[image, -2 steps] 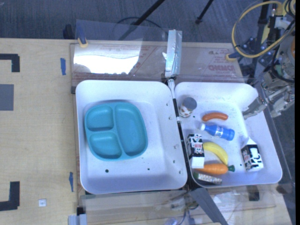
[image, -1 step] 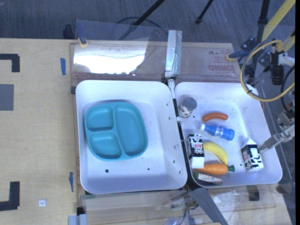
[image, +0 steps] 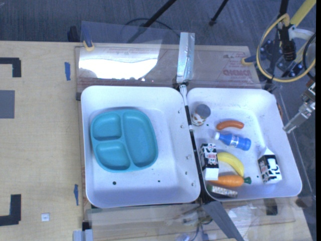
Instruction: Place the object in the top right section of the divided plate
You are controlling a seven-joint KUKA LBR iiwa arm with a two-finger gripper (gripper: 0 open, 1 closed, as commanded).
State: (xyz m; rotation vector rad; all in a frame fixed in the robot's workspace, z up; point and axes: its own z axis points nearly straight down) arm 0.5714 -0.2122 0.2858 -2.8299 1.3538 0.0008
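A teal three-section plastic plate lies in the left shallow white bin. In the right shallow white bin, a yellow plastic banana sits between a blue bottle behind and an orange carrot in front.

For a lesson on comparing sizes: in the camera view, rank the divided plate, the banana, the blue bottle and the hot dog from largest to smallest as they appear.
1. Divided plate, by far the largest.
2. Banana and blue bottle: they look alike in length, so I won't rank them.
3. Hot dog, slightly the smallest.
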